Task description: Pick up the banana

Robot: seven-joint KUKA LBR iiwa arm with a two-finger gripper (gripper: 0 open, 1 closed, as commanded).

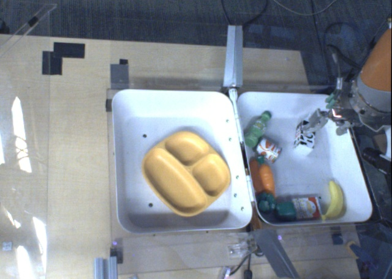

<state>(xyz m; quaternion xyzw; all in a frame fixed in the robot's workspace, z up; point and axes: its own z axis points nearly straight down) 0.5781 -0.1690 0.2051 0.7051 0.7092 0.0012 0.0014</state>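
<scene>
Down in the right bin's (361, 167) near right corner your banana (334, 199) lies beside a bottle (298, 207); it looks light, smooth, probably rigid plastic, so grip mid-curve across its width, though whether the claw (318, 119) is wide or narrow I cannot tell.

I see a pale wooden bench (73, 149) carrying two shallow white bins side by side: the left bin (128, 149) and the right bin (349, 167) (their inner walls touching). Black marks (61, 56) lie near its far left corner.
</scene>
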